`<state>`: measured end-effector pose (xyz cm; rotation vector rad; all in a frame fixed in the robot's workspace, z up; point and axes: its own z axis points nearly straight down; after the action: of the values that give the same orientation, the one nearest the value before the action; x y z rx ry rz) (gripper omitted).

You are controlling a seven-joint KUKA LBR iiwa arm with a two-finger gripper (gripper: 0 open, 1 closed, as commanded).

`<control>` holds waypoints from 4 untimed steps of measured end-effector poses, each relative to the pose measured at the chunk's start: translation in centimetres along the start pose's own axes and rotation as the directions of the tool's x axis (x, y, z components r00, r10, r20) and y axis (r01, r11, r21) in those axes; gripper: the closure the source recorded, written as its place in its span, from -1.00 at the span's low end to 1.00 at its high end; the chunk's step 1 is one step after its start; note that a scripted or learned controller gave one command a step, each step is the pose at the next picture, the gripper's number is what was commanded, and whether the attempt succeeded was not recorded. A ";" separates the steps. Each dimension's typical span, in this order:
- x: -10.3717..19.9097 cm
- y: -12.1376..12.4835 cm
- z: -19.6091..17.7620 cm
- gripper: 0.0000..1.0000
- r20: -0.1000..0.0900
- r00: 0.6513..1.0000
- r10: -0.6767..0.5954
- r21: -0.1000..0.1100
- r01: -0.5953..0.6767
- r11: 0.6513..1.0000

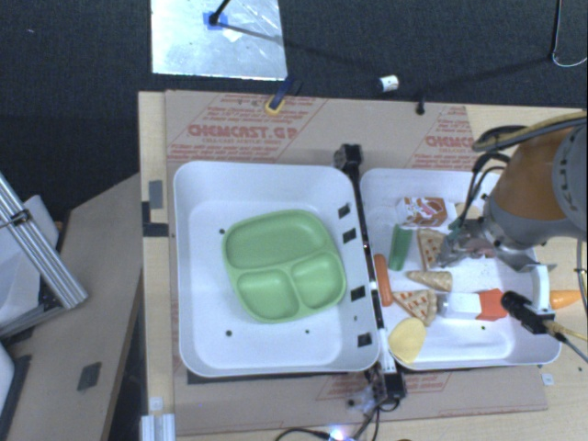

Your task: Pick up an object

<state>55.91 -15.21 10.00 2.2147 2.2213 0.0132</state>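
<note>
The right bin (528,352) holds a scatter of small toy foods, any of which could be picked up: a green block (401,246) standing near the bin's left side, a thin orange carrot-like stick (382,279) lying just left of it along the divider, a red-and-white packet (424,210) toward the far edge, several tan wedge-shaped pieces (430,280) clustered in the middle, a pale yellow round piece (408,339) at the near left corner, and a tool with a white blade and an orange handle (484,303) lying toward the near right. The pincer (453,252) sits low over the middle of this bin, right by the tan wedges and to the right of the green block; whether it is released or clenched cannot be told, and nothing can be seen caught in it. The grey arm with its orange band (537,191) reaches in from the right over the bin's far right corner. In the left bin (197,246) lies a light green divided plate (283,265) with three compartments, tilted a little against the bin's sides. Both bins rest side by side on a brown cardboard sheet (239,127) that covers the tabletop (101,283), and a shiny square metal plate (217,24) lies on the dark floor beyond it.
</note>
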 end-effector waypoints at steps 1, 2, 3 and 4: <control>-0.1 0.4 -6.4 1.00 0.004 1.000 -0.001 0.004 0.001 1.000; -0.9 0.0 -11.3 1.00 0.005 1.000 0.001 0.003 -0.001 1.000; -0.9 0.1 -12.5 1.00 0.003 1.000 -0.001 0.006 0.001 1.000; 5.3 1.0 -12.0 1.00 0.000 1.000 -0.007 0.008 0.007 1.000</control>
<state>56.78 -9.93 22.06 2.2102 2.2333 0.0040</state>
